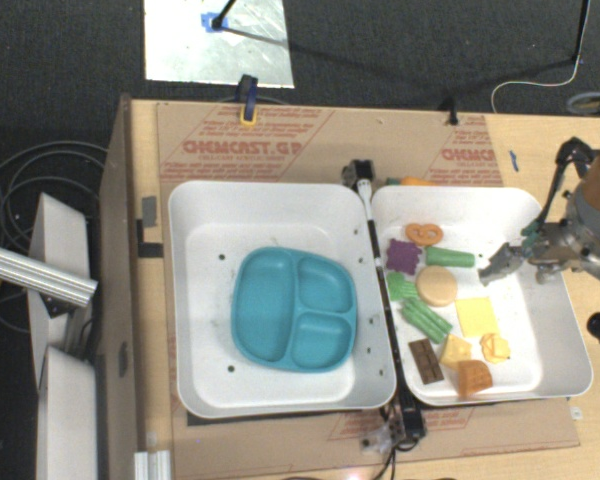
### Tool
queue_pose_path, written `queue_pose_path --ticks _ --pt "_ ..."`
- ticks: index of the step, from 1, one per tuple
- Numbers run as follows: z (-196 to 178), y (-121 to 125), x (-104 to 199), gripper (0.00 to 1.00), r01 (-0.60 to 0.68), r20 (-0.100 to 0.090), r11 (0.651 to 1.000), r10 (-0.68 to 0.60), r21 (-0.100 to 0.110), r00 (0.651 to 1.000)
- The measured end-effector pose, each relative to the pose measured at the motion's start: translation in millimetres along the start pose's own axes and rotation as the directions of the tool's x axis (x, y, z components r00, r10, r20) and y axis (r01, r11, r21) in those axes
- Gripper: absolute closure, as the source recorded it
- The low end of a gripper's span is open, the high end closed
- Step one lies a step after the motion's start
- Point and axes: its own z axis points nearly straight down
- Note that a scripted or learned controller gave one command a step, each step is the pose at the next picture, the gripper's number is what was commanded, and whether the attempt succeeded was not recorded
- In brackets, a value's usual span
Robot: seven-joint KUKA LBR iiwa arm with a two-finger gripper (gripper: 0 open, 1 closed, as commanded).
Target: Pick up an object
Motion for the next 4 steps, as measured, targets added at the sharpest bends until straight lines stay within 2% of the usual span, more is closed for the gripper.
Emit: queue_pose_path --ticks 1,2,3,4 --pt "85 -17 30 0.0 -0.001 -0.003 1.0 0.001 0.006 1.0" --pt "156 -24 51 0.0 -0.002 -0.002 1.0 0.002 0.005 1.0" --pt "154 50 2 0.0 0.0 0.004 1.0 0.001 -0.007 1.0" --pt "144 48 4 1.0 0.001 0.0 1.0 -0.001 -0.003 1.0"
